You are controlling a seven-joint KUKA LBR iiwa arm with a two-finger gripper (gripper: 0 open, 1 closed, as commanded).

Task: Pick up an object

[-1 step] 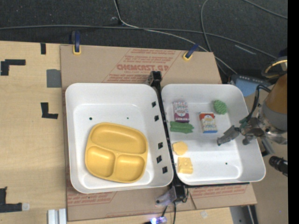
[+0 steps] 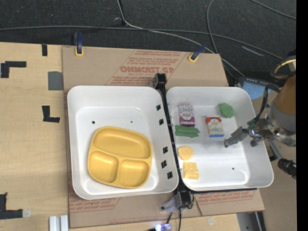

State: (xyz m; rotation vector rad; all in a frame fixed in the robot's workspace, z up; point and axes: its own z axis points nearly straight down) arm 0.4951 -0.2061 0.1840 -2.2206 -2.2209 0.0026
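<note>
A brown cardboard sheet (image 2: 144, 66) is lying across the middle of the frame, carrying red printing that is too faint to read in full. On it two white bins are sitting side by side, their inner rims touching: the left bin (image 2: 79, 105) is holding a yellow divided plate (image 2: 119, 156) toward its lower left, and the right bin (image 2: 255, 174) is occupying the centre right.

At the right edge the arm (image 2: 285, 105) is reaching in, most of it cut off by the frame, its orange band showing only as a blurred patch. The gripper (image 2: 235, 138) is hanging over the right part of the right bin, dark and small; whether its fingers are spread or closed cannot be told, and nothing is visibly held.

Inside the right bin the objects are lying loose. A pink-and-white packet (image 2: 186, 114) is sitting near the upper left, with a green flat piece (image 2: 186, 132) just below it. A red-and-white packet (image 2: 214, 126) is resting near the middle, left of the gripper. A green bumpy object (image 2: 226, 110) is lying at the upper right. A yellow round piece (image 2: 185, 152) and a yellow wedge (image 2: 191, 170) are lying at the lower left.
</note>
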